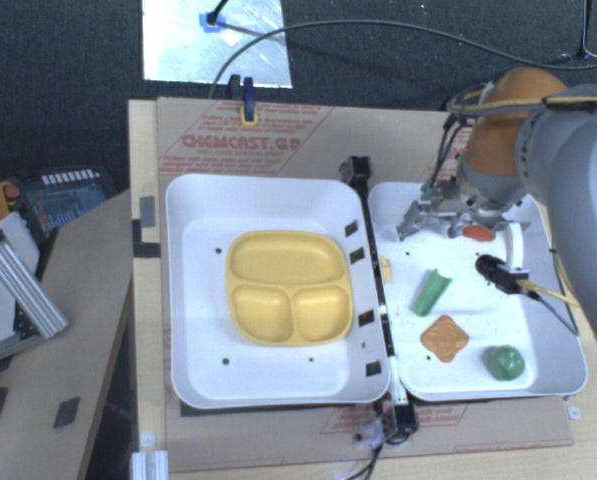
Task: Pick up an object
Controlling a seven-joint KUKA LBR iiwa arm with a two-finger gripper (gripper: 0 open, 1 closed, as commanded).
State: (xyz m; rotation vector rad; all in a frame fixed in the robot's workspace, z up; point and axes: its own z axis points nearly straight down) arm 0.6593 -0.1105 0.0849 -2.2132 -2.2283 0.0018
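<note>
- Two shallow white bins sit side by side on the worktop (143, 158), over a cardboard sheet (278, 133) with red lettering.
- Left bin (193, 298): I see one thing in it, a yellow divided tray (288, 286) with three compartments. It lies flat near the middle of the bin.
- Right bin (563, 368): I count four loose things.
- A green stick-shaped piece (430, 293) lies tilted near the middle of the bin, towards its left half.
- An orange-brown square piece (444, 337) lies just below the stick, close to it but apart.
- A round green piece (504, 362) sits near the front right corner, well clear of the square piece.
- A small red piece (478, 234) lies in the far part of the bin.
- The arm (568, 148) comes in from the right, and the end effector (446, 218) is low over the far part of the right bin.
- The red piece sits right at the end effector, just to its right side. I cannot tell whether they touch.
- The stick, the square and the round piece all lie nearer the front, apart from the end effector.
- I cannot tell how far open the end effector is, and I see nothing gripped in it.
</note>
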